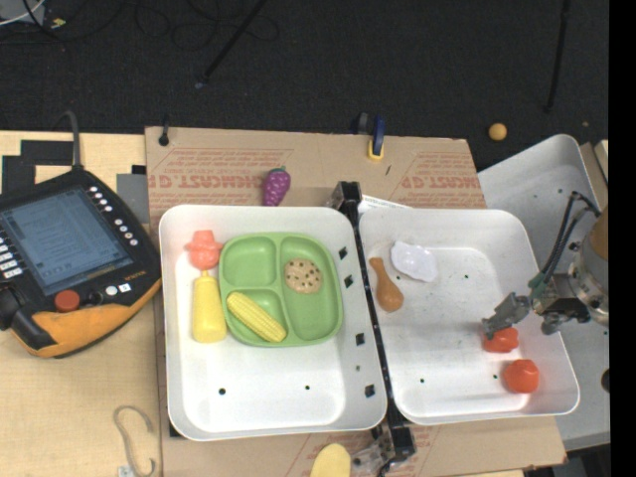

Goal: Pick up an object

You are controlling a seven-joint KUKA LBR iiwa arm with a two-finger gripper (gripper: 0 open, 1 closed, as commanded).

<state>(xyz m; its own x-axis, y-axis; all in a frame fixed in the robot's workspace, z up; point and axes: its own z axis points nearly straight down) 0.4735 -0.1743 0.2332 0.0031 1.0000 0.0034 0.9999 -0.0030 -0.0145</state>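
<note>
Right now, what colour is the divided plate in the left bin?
Light green. The divided plate shows best in the camera view, holding a cookie and corn.

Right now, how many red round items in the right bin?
2. One red item sits right by the gripper near the right bin's right side; the other red item lies nearer the front right corner. The arm may hide more.

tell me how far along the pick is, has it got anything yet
Done: the tool has reached into the right bin and sits low, right above a red piece. In hand: nothing that can be confirmed; the piece lies on the bin floor, and the grip itself is too small to read. Left: closing on it and lifting. A second red piece lies nearby.
</note>
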